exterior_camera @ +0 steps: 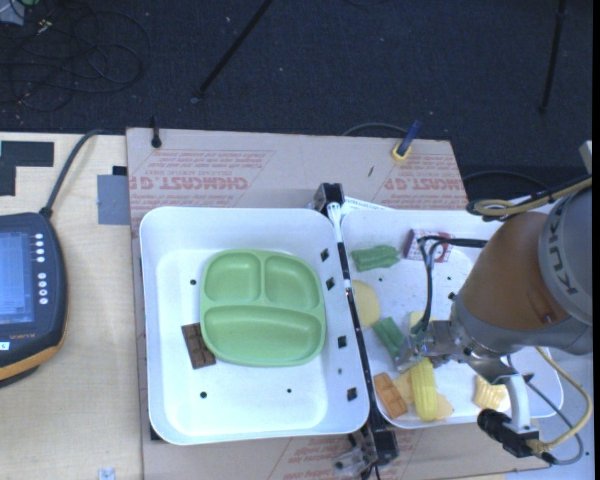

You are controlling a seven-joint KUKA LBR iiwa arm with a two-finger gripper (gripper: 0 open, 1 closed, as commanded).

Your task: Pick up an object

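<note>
In the right bin (550, 408), we lower our gripper (418, 346) at about eight o'clock of centre beside the corn cob (427, 388), presumably the object to lift, though we cannot tell how the tool is set.

Gripper (417, 346) fingers perhaps hidden under wrist
</note>
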